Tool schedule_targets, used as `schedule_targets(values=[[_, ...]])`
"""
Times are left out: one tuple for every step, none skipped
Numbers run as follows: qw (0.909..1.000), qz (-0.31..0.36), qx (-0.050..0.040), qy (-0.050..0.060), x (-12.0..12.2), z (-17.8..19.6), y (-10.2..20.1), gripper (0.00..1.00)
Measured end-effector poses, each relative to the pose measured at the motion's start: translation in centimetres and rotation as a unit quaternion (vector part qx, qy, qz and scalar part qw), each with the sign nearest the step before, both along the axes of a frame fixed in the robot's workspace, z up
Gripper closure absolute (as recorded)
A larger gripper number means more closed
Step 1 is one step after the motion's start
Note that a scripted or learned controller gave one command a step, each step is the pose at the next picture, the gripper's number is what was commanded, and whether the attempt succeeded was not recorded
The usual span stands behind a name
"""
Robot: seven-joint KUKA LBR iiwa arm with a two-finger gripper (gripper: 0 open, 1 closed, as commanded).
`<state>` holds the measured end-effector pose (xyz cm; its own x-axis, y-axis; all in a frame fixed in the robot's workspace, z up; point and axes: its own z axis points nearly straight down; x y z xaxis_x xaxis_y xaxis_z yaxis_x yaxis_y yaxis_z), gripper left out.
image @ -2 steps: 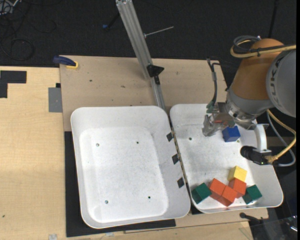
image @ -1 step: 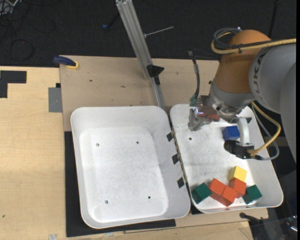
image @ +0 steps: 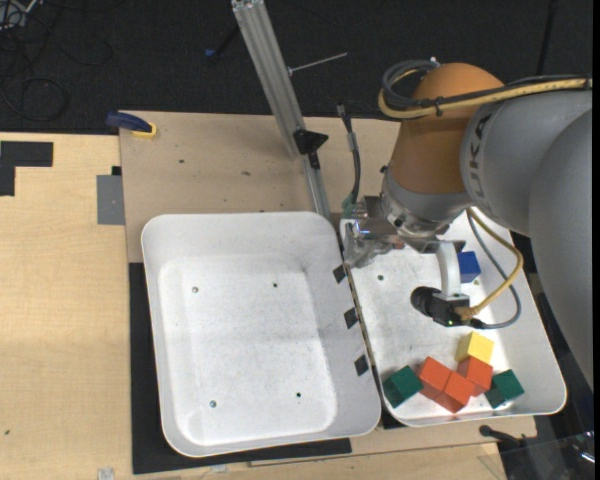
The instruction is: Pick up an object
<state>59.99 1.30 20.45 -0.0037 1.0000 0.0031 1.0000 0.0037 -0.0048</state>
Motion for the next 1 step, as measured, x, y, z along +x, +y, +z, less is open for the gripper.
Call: schedule_targets(values=[[1.0000,0.001,-0.0002,-0.001,-0.30,1.51,5.68,1.00]])
